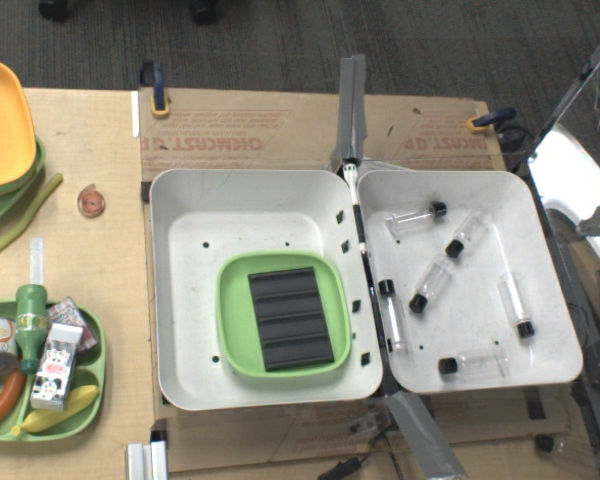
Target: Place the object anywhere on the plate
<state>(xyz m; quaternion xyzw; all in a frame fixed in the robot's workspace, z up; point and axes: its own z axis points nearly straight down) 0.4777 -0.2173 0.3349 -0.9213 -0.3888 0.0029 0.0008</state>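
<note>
Clear tubes with black caps lie in the right bin (540,268). One tube (417,217) near the back edge lies sideways, cap to the right. Two tubes (464,236) (429,286) in the middle slant, caps toward the front left corner. One (513,303) by the right edge points its cap to the front. One (472,367) lies along the front edge, one (390,316) along the left edge. The green plate (235,308) sits in the left bin (180,268), with a dark ridged block (292,318) on it.
</note>
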